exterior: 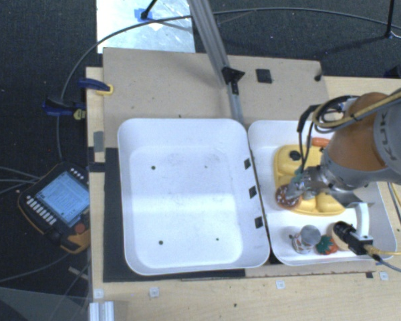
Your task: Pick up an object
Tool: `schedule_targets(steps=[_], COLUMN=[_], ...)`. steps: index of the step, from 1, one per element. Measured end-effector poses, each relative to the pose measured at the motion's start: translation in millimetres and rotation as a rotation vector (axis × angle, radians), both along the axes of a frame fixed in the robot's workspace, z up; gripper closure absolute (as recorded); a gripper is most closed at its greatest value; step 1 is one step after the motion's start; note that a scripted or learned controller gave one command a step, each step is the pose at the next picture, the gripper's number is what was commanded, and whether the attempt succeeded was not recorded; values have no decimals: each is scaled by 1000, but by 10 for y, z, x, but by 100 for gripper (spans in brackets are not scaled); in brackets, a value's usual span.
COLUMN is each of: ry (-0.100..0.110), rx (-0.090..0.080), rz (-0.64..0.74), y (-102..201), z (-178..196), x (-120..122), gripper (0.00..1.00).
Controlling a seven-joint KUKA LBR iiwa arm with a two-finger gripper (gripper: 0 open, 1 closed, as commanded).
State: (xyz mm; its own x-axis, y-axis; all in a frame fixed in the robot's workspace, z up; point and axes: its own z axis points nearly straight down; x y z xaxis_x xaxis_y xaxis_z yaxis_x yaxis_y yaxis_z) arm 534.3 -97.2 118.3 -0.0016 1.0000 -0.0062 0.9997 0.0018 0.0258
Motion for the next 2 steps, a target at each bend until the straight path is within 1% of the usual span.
schedule_targets(steps=[1, 2], ry=[20, 19], rx=[5, 5], rz=[3, 3], y=[26, 25], z=[633, 1091], x=[-17, 1], gripper=[100, 100])
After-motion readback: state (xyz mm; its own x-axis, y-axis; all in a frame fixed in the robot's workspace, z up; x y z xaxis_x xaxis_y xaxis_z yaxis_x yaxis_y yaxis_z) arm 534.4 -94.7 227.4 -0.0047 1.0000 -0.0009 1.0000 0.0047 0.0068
